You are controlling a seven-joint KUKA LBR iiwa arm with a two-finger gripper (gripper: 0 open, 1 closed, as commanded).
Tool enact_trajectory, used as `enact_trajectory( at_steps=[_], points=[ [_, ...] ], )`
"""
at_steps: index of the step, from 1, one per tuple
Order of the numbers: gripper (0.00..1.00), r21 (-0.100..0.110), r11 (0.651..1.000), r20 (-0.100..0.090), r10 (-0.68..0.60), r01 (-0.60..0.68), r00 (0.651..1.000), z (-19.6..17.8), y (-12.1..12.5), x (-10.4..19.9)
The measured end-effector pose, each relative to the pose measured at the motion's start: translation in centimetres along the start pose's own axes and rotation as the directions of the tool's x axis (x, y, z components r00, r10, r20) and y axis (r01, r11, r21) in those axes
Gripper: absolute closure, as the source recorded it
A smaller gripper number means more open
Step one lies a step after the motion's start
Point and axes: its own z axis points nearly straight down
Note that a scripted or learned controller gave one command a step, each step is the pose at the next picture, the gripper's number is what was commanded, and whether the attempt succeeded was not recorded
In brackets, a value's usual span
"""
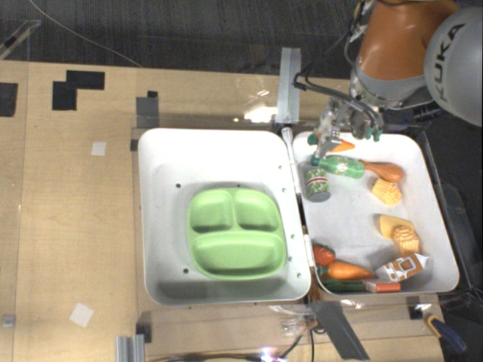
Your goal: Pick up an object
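A KUKA arm (407, 36) reaches in from the right and poises its end effector (337, 130) over the far corner of the right bin (441, 225) on the tabletop (68, 225). Just below it lie a green bottle (339, 167) on its side and a small green can (317, 183), with an orange carrot-like piece (341, 146) beside them. Whether the end effector is parted or clenched cannot be told from this angle, and nothing can be seen caught in it. By the look of things, no object has yet been lifted: the toy foods rest on the bin floor, among them a drumstick (383, 172), a yellow corn piece (387, 193), a carrot (349, 270) and a small carton (400, 267). The left bin (158, 164) holds a green divided tray (236, 232). The grasp and the lift remain to be done.
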Motion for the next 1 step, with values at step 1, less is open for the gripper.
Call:
enact_trajectory(
  at_steps=[1],
  points=[
    [1.00,-0.002,1.000,0.012,-0.005,0.005,1.000,-1.45,0.24,-0.25]
  ],
)
